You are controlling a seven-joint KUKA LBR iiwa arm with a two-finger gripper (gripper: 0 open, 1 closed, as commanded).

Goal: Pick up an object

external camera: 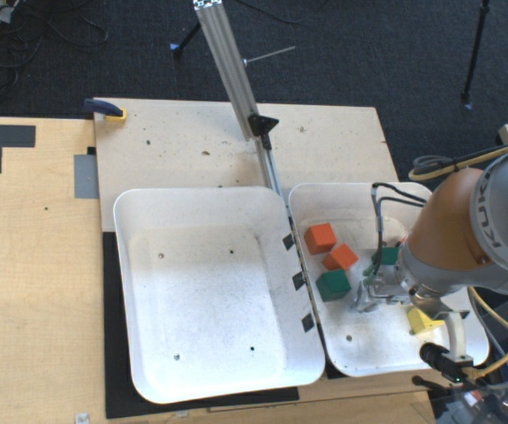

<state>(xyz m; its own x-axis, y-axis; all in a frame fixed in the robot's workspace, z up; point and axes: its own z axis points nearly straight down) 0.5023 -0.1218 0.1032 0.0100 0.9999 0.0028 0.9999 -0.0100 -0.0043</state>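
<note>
Bench point(236, 144): pale board across the middle of the frame, with a lighter wooden surface point(33, 272) adjoining at left that carries dark rectangular patches. Left bin point(147, 219): large, shallow, white, lower centre of the frame, floor speckled with small dark marks. Right bin point(342, 197): same type, directly beside the left one, their rims meeting along a line of small black clips. Arm point(452, 232): enters from the right edge, orange band prominent, grey body behind it, reaching down over the right half of the right bin. Aluminium rail point(231, 69): runs at a slant from the top centre of the frame down to the junction of the two bins, checkered tag at its upper end. Gripper point(373, 294): low over the right bin floor, just right of the green block; whether it is open or closed, cannot tell from this angle. Objects in the right bin: orange block point(321, 237) in the upper left part; second orange block point(340, 257) just below and right of it; green block point(333, 284) beneath those, near the bin's left wall; small dark green piece point(386, 256) beside the wrist; yellow block point(423, 321) at lower right, partly under the arm. Small blue-and-yellow item point(105, 109) at the upper left corner of the bench.
</note>
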